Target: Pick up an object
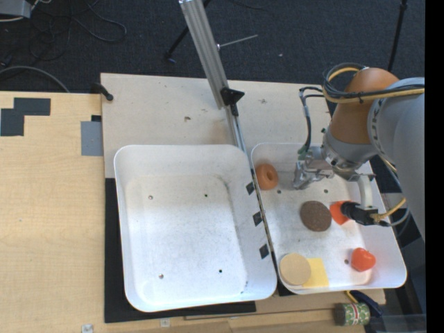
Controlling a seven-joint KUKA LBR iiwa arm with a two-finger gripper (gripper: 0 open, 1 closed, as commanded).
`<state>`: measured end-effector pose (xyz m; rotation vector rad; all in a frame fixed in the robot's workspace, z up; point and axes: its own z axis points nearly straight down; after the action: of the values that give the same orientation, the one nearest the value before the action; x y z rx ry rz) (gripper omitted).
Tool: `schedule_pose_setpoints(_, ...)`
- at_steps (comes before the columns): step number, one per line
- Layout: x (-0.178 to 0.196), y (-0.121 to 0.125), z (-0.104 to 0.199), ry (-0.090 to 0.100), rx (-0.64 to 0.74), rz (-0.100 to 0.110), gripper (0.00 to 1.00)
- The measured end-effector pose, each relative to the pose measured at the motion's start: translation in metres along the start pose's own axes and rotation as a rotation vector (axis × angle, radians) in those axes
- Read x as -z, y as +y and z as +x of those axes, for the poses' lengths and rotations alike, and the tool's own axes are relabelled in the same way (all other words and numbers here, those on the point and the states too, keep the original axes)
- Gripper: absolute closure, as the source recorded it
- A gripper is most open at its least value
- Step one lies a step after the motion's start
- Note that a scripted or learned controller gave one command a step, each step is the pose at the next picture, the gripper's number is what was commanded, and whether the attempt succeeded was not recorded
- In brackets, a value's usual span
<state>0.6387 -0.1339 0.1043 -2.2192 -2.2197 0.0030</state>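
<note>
The grey arm's two-finger gripper (pixel 303 179) hangs low over the right-hand shallow white bin (pixel 388 272). An orange ring-shaped doughnut (pixel 266 176) lies just left of it. A dark brown round disc (pixel 316 216) sits below it, with a red-orange block (pixel 338 212) beside that. Further below are a tan round disc (pixel 295 268) on a yellow flat square (pixel 318 273) and a red rounded piece (pixel 362 259).

A slanted aluminium rail (pixel 208 54) rises behind the bench, and a green can (pixel 354 314) lies at the front edge.
</note>
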Motion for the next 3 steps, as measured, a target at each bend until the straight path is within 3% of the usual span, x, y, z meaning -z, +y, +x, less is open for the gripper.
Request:
schedule_pose_setpoints(2,0.101,0.015,-0.007,-0.002,0.002,-0.008,1.00)
schedule_pose_setpoints(3,0.100,0.015,-0.006,-0.001,0.005,-0.002,1.00)
